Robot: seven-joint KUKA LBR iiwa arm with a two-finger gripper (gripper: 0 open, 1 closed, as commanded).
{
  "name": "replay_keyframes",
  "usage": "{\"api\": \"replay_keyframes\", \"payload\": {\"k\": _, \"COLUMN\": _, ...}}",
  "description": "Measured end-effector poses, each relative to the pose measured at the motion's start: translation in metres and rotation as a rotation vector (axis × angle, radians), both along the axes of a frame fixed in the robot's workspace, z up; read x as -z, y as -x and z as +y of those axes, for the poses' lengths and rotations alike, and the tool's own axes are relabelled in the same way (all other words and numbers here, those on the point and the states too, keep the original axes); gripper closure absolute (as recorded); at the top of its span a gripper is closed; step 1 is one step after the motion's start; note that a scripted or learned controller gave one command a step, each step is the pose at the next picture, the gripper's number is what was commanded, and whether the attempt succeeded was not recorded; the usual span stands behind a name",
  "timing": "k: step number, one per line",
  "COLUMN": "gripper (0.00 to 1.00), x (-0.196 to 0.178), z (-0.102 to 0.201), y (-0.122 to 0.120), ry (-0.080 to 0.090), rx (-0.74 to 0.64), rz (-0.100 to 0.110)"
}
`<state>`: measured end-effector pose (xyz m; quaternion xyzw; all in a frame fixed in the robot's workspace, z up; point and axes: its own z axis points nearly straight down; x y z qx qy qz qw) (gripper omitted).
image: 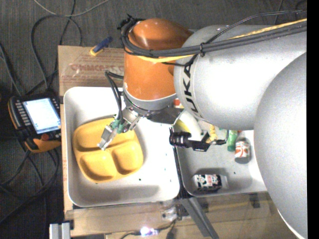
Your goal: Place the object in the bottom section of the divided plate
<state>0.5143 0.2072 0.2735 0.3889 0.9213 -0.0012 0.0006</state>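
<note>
A yellow divided plate [89, 169] lies in the left white bin [79, 99], with one large section toward the top and two smaller ones below. My gripper [106, 138] hangs over the middle of the plate, near the ridge between the large section and the lower ones. A small green thing [118, 126] shows close to the gripper's upper part; I cannot tell whether it is held. The arm's orange band and grey body cover the upper right of the view.
The right bin [189, 183] holds a dark can with a white label [208, 181], a red and white can [242, 150] and a green bottle [232, 139]. A handheld screen [39, 114] sits left of the bench. Cables trail on the floor.
</note>
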Motion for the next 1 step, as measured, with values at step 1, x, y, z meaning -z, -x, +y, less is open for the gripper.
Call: {"api": "replay_keyframes", "payload": {"k": 1, "gripper": 1.0, "x": -0.0087, "z": 0.0001, "y": -0.0003, "ry": 0.003, "rx": 0.0, "rz": 0.0}}
